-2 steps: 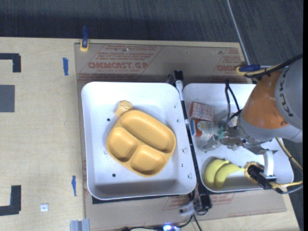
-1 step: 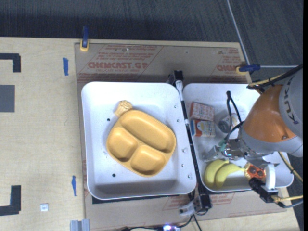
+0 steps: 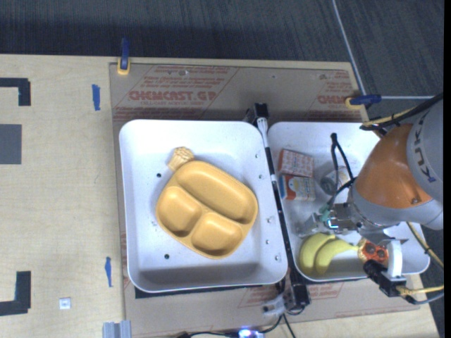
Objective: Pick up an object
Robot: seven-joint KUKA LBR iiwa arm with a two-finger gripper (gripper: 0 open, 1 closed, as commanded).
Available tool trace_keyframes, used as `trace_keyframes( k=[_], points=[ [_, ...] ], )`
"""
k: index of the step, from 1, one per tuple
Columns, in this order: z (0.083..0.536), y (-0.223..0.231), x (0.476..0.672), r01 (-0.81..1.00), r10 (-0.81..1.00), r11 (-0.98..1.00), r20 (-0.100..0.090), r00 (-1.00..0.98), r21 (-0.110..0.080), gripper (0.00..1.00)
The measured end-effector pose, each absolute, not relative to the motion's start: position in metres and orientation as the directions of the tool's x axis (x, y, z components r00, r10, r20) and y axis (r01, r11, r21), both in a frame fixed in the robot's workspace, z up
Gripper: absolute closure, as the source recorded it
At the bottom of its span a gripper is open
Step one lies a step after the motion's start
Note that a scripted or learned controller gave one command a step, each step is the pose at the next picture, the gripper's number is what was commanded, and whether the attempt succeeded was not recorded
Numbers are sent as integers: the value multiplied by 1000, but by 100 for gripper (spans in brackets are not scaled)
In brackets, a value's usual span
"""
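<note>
Risk comes first here: the arm (image 3: 394, 178) hangs low over the right bin (image 3: 416, 263), and its bulk covers most of what lies below. The gripper (image 3: 338, 220) sits at about the bin's centre, just above the yellow bananas (image 3: 325, 253), which lie at 6 o'clock in that bin. I cannot tell how wide the gripper is set, nor whether it has hold of anything. My judgement is that a descent from here could land on the curved top of the bananas and slide off, or push them against the bin's near wall. The loose cables (image 3: 338, 157) near the wrist could also snag on the clutter.

In the right bin, a small red-and-white carton (image 3: 296, 164) lies at 10 o'clock, with another small packet (image 3: 299, 187) just below it. An orange item (image 3: 372, 251) lies at 5 o'clock, just beside the bananas.

The left bin (image 3: 141, 189) holds a large yellow divided tray (image 3: 206, 208), upside down by the look of it, filling its centre, well apart from the gripper.
</note>
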State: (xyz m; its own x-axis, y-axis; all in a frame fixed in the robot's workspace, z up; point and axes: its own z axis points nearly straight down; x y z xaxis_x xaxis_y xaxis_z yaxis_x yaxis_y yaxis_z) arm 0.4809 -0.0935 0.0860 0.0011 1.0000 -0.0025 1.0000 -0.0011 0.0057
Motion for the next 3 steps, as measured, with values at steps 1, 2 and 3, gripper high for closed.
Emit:
trace_keyframes(
  k=[1, 2, 3],
  points=[
    [86, -95, 481, 1000, 1000, 1, 0, -1, 5, 0],
    [97, -96, 483, 1000, 1000, 0, -3, 0, 11, 100],
    [97, -96, 483, 1000, 1000, 0, -3, 0, 10, 0]
  ],
)
